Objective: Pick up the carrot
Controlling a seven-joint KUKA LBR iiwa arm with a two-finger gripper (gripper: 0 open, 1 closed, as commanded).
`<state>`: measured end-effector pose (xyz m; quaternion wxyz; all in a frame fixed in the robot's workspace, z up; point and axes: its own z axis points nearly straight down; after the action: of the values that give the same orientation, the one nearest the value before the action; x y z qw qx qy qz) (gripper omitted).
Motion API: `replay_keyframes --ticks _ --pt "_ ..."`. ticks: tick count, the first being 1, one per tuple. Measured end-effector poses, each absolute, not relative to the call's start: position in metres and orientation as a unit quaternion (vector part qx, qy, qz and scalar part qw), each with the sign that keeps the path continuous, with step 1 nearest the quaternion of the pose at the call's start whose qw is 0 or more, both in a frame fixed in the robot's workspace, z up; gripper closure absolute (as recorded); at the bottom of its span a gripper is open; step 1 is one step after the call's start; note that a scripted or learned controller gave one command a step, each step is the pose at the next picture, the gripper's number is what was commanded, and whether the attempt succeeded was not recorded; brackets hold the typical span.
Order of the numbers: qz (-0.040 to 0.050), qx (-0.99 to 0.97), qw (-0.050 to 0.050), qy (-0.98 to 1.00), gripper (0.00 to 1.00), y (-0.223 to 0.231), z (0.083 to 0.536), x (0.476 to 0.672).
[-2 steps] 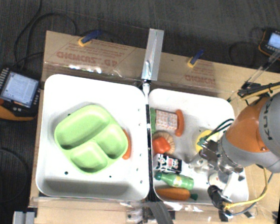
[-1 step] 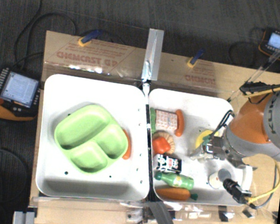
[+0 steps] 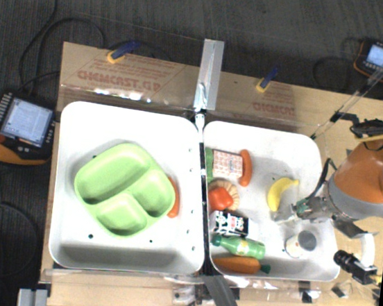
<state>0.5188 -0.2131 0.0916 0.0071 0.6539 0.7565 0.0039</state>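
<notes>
The carrot (image 3: 238, 264) is orange with a dark green stub at its right end. It lies on its side along the front wall of the right bin (image 3: 317, 155), just below a green bottle (image 3: 239, 246). My gripper (image 3: 297, 209) hangs over the right part of that bin, close to the right of a yellow banana (image 3: 281, 192). It is well above and to the right of the carrot and apart from it. The grey arm with its orange band (image 3: 362, 175) comes in from the right.
The right bin also holds a patterned box (image 3: 226, 164), a reddish sausage (image 3: 245, 167), a red-orange round fruit (image 3: 220, 198), a black-and-white carton (image 3: 230, 223) and a small round pale object (image 3: 298, 244). The left bin (image 3: 61, 237) holds a green divided plate (image 3: 125, 188) with an orange piece (image 3: 175, 200) at its right edge.
</notes>
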Motion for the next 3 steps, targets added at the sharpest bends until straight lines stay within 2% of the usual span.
replay_keyframes --ticks 1,2,3 --pt "-0.0005 0.686 -0.001 0.727 1.0 -0.1806 0.1699 0.4925" --pt "0.0001 0.685 -0.003 0.728 1.0 -0.1782 0.1778 0.4931" --pt "0.0 0.685 -0.003 0.728 0.0 -0.1782 0.1778 0.493"
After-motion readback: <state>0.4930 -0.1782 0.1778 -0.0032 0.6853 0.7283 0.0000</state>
